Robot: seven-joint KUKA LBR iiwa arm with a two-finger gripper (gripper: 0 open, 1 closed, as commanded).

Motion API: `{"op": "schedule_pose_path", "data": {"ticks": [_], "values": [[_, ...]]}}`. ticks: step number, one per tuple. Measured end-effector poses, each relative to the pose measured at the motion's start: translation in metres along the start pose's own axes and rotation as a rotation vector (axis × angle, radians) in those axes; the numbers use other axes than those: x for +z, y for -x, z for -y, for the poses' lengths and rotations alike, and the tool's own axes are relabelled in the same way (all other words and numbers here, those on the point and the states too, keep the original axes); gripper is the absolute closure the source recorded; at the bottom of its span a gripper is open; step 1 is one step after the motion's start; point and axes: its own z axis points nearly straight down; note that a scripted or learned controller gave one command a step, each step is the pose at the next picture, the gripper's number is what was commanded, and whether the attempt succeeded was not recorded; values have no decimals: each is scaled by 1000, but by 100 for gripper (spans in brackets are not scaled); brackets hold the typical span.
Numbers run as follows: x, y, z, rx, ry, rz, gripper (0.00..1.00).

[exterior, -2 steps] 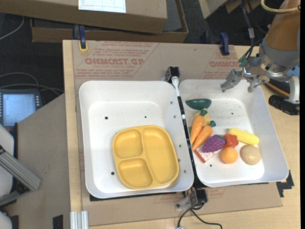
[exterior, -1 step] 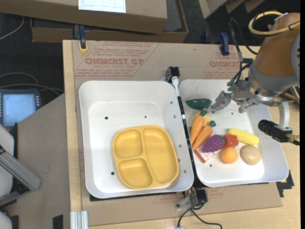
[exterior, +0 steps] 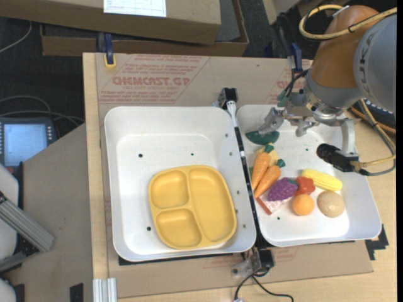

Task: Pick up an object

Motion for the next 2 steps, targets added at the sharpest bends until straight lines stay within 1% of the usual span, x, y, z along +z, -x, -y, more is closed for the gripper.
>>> {"op": "schedule_pose_path", "data": {"ticks": [1, 2], "values": [[-1, -28, -11, 2, 0, 0, 0], [55, 30, -1, 9, -9, 0, 0]]}}
